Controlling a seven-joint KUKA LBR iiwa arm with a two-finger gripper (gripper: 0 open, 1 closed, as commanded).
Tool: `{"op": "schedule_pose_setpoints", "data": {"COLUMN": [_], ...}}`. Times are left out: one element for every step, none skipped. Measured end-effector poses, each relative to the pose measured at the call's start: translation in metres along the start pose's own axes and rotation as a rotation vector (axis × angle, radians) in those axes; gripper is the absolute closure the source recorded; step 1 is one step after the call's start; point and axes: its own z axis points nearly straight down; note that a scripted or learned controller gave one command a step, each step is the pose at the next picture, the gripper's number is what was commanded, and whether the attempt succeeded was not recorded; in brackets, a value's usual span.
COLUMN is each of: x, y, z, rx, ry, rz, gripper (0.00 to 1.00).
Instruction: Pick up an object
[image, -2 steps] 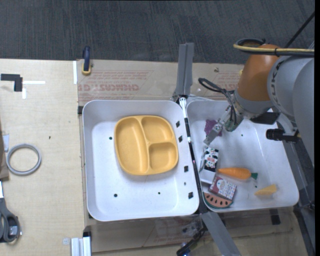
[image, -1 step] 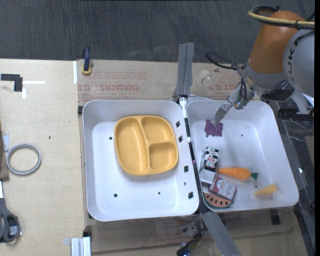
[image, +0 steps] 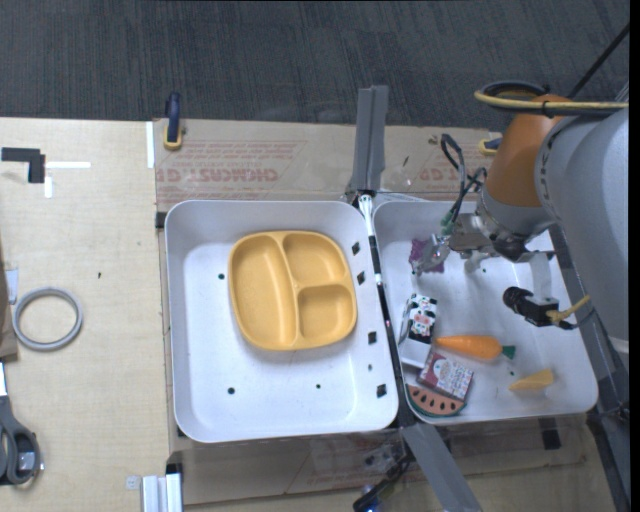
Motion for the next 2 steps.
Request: {"op": "schedule_pose_setpoints", "data": {"x": [0.0258,0.0247], "y": [-0.0897,-0.0898], "z": [0.0003,-0.0084], "rx": [0.0,0.001], "ry": [0.001,0.001], "rz": [0.009,0.011], "gripper": [0.0,1.0]}}
